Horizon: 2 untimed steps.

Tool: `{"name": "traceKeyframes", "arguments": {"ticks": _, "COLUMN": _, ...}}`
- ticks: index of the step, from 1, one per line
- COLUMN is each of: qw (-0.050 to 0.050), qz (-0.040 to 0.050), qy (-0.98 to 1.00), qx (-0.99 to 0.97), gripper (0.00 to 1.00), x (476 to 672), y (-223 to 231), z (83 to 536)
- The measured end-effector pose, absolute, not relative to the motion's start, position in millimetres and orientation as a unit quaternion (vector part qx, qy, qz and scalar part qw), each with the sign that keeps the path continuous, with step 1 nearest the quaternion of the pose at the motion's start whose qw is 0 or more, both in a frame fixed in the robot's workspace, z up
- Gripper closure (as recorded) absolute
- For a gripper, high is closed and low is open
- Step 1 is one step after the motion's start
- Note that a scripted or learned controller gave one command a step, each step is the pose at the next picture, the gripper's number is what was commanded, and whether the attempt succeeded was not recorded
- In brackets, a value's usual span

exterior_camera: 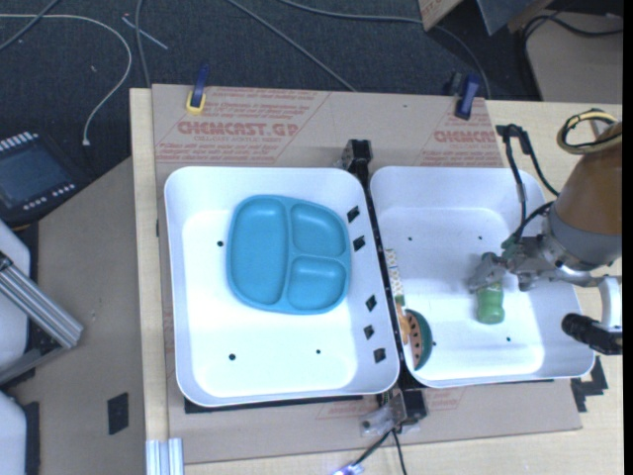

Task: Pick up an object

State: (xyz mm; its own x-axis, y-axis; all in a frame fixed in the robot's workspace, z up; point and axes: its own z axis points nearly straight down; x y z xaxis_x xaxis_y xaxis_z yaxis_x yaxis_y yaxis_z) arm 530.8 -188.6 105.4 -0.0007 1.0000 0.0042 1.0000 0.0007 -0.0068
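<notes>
Your 1 arm (593, 201) enters from the right side of the camera view, with its orange band uppermost and the grey wrist section below it. The wrist angles down and to the left. The gripper (492, 277) sits at the low end of the wrist, pointing left and downward. A dark fitting projects from the wrist toward the lower right.

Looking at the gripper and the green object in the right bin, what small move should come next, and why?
Probably a short descent straight onto the green object. The gripper sits at that object's upper end in the right bin, and nothing shows the object between its fingers. Lowering a little before closing would likely give a firmer hold.
</notes>
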Motion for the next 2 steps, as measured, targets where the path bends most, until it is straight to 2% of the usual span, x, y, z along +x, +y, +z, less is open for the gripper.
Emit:
{"name": "traceKeyframes", "arguments": {"ticks": 1, "qw": -0.003, "qz": -0.0022, "qy": -0.707, "qx": -0.707, "gripper": 1.00, "x": 534.5, "y": -191, "z": 123}}
{"name": "traceKeyframes", "arguments": {"ticks": 2, "qw": -0.003, "qz": -0.0012, "qy": -0.707, "qx": -0.707, "gripper": 1.00, "x": 532.3, "y": -199, "z": 170}}
